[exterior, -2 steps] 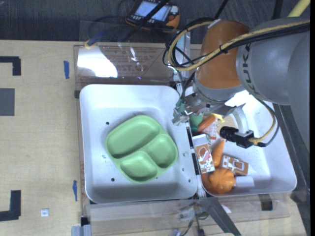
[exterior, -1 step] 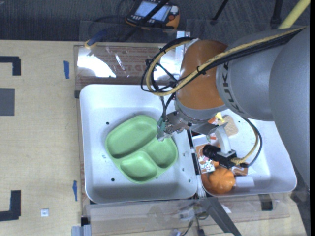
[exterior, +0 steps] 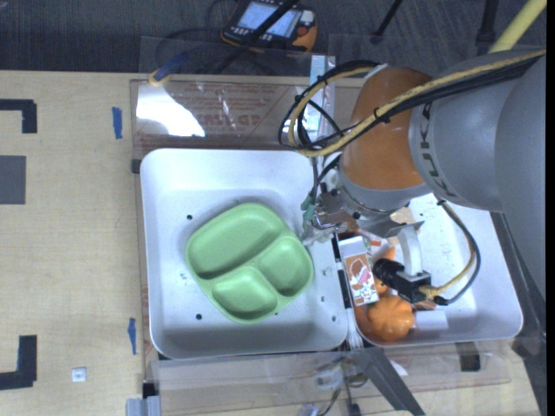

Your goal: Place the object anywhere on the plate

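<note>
Arm: big grey arm with an orange band is closest to the camera. It comes in from the right and covers the top of the right bin.

Left bin: white and shallow. It holds one thing, a green plate.

Green plate: the green plate has three sections. It lies near the middle of the left bin, a bit to the right side. No object lies on it.

Right bin: white too, just beside the left bin. The arm hides much of it.

Things in the right bin: an orange round fruit sits at the front, near the wall between the bins. A small flat packet with a picture on it lies just behind the fruit. Other small bits lie near them, too hidden to name.

Gripper: the gripper hangs low under the orange band, close to the wall between the two bins, above the packet. Dark parts and cables are all around it, so I cannot tell how it is set or if it has anything.

Bench: light wood with blue tape marks, left of the bins.
</note>
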Controlling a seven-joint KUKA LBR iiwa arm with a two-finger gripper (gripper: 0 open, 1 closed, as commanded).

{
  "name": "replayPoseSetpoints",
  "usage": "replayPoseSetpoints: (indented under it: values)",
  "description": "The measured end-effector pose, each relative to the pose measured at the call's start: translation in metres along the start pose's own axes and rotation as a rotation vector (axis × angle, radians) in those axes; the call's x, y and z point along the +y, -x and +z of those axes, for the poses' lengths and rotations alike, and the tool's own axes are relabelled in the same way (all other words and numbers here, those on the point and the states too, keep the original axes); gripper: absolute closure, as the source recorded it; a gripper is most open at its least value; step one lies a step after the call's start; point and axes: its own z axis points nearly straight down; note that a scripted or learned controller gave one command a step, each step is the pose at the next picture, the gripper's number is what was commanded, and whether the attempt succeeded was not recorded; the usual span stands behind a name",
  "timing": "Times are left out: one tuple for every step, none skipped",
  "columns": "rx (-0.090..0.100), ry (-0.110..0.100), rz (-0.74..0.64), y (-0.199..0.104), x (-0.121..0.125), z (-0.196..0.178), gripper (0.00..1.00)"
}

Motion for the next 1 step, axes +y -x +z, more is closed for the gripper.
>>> replayPoseSetpoints:
  values:
    - [0.0,-0.003,0.049,-0.0731,0.0009,0.0422,1.0]
